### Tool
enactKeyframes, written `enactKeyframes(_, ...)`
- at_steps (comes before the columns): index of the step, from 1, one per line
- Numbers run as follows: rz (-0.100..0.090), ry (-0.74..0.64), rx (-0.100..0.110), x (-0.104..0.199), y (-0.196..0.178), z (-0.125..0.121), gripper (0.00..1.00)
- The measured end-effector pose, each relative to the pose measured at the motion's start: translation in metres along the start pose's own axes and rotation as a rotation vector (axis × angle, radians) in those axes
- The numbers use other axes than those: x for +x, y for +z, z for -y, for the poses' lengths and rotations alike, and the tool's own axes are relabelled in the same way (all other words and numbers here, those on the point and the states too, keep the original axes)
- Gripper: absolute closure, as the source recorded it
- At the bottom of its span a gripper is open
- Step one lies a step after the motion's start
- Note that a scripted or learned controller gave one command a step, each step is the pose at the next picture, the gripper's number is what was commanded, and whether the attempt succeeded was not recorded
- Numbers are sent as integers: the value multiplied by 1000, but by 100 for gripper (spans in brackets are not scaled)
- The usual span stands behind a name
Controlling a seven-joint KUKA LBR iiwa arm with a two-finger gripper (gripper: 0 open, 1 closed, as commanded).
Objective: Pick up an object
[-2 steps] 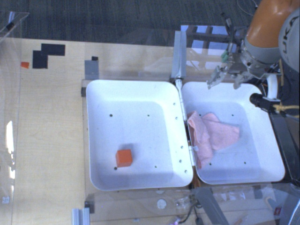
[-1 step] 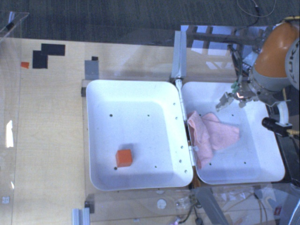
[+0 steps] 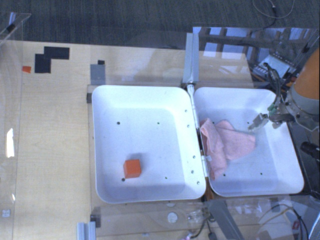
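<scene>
Over on the right-hand bin [image 3: 295,181] the arm [image 3: 306,84] is hanging above the far right part of the tray, so I'd say this is the approach step, nothing grabbed yet. Its gripper [image 3: 265,119] sits above bare white floor with nothing between the jaws. Whether those jaws are open or closed I honestly can't tell, it's too small and blurry at that end

Closest candidate is the pink cloth [image 3: 226,145], crumpled up against the left wall of that same bin, by the divider. It lies near the jaws but off to their left and a bit toward the near side, not under them. My guess is the next move needs a shift left over the bunched-up middle of the cloth, then a drop straight down to pinch a fold

Other option is the orange block [image 3: 132,168] in the left bin [image 3: 100,134], toward its near left corner, well apart from the jaws. Both bins sit on the counter [image 3: 50,134]
</scene>
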State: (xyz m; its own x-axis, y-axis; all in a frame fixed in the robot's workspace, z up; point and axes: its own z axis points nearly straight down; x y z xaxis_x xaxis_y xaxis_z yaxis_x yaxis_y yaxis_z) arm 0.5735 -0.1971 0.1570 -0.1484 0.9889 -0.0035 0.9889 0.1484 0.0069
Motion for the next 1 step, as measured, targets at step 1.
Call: enactKeyframes(1,3,-168,-9,-6,65,9,0)
